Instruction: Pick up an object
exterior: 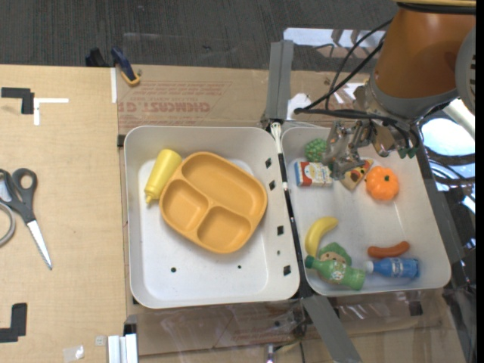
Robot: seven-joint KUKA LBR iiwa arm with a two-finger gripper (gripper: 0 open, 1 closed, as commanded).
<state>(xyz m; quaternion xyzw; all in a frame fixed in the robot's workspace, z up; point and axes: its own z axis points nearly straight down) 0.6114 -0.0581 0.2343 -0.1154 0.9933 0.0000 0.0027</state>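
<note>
A small brown toy (353, 177) is lying near the top of the right bin (431, 237), right under the gripper (346, 151), which is hanging low over it; whether anything is sitting between the jaws, or how far they are parted, cannot be told from this angle. A white and red carton (311, 173) is lying just left of the toy, a green broccoli piece (316, 149) above that, and an orange pumpkin (383, 184) just to the right. Lower down, a banana (318, 234), a green bottle (338, 268), a sausage (389, 249) and a blue bottle (395, 268) are resting. The left bin (151, 278) is bearing a yellow divided plate (212, 200) and a yellow bottle (160, 175). Scissors (27, 210) are lying on the wooden bench (60, 278).
</note>
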